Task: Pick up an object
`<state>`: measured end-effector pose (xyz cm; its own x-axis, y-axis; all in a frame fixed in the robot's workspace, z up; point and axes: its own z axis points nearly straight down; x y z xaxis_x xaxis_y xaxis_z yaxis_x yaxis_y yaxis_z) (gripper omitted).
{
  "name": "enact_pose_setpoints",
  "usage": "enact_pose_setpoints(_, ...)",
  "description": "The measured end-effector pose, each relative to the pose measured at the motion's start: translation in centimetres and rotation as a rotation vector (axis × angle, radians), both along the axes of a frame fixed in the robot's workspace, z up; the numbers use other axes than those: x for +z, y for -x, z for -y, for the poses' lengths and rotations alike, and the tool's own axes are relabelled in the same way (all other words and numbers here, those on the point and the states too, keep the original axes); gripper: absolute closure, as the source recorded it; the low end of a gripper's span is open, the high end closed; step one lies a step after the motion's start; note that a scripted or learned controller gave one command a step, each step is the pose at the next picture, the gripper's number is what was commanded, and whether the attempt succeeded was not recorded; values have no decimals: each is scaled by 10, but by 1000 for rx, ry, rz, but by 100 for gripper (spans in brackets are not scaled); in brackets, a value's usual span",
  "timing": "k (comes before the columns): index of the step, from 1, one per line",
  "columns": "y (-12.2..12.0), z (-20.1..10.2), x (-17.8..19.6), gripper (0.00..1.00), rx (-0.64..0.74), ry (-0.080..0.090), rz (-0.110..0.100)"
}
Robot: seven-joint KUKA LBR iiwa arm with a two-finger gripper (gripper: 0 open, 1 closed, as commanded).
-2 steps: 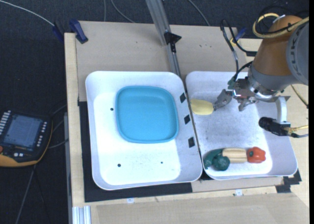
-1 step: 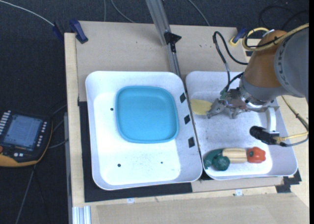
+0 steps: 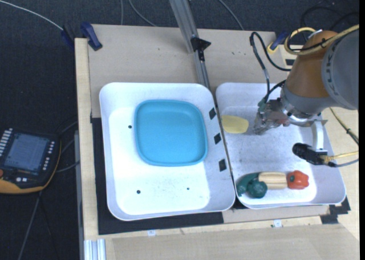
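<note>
Pincer (image 3: 261,123) low in right bin (image 3: 336,193) just beside yellow piece (image 3: 235,124), grip state can't tell; toy vegetable stick (image 3: 272,182) at near wall, blue plate (image 3: 171,132) in left bin (image 3: 114,139).

The right bin (image 3: 333,193) has open floor in its middle. A yellow piece (image 3: 235,124) lies near its far left corner. A green, tan and red toy (image 3: 272,182) lies along its near wall. The arm (image 3: 319,76) hangs over its far right part.
</note>
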<state>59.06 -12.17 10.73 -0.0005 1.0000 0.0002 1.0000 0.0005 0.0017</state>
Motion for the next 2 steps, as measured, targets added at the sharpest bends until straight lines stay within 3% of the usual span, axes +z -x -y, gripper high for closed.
enact_pose_setpoints(2,9,10,96,100,0,1,4)
